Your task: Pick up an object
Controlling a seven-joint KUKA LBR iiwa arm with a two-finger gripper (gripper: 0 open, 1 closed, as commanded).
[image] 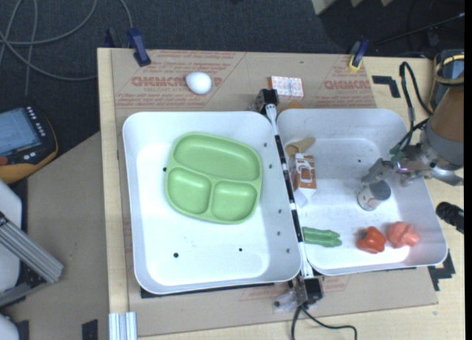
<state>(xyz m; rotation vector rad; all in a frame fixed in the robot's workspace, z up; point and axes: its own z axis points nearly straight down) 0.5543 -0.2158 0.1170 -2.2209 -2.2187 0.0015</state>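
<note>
So, nothing is lifted yet; your pincer (376,184) hangs low in the right bin (346,121), and you cannot tell its state; the peppers (387,237) and bean (321,237) lie near its front rim, so the whole pick is left.

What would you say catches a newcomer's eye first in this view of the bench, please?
The light green divided plate lying in the left bin stands out most. Next come the bright pieces along the near edge of the right bin: a red pepper, an orange-red piece beside it, and a green pod further left. The arm's tool hangs over the right bin, above the peppers.
</note>
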